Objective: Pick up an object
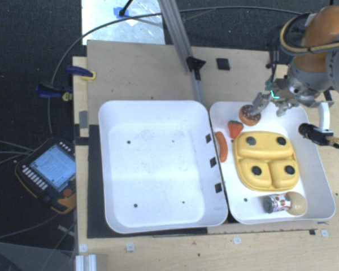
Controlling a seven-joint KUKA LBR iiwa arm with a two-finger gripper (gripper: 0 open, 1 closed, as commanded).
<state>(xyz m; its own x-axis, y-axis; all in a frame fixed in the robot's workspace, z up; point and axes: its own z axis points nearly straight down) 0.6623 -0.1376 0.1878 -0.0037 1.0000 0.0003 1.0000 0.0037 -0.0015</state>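
Observation:
My gripper (270, 104) hangs over the back edge of the right bin (326, 193), its fingers spread open with nothing between them. A small brown doughnut (250, 115) lies just to the left of the left fingertip (259, 101), close to it. In front of the doughnut sits a red strawberry (235, 129). An orange sausage-shaped piece (221, 145) lies along the bin's left wall. A large yellow moulded block (266, 158) with dark spots takes up the bin's middle. Near the front lie a small can (276, 203) and a beige ball (296, 204).
The left bin (110, 114) stands beside the right one, with black clips on the shared wall. A grey pole (178, 30) slants over the bench at the back. A teach pendant (48, 171) and cables lie off the bench to the left.

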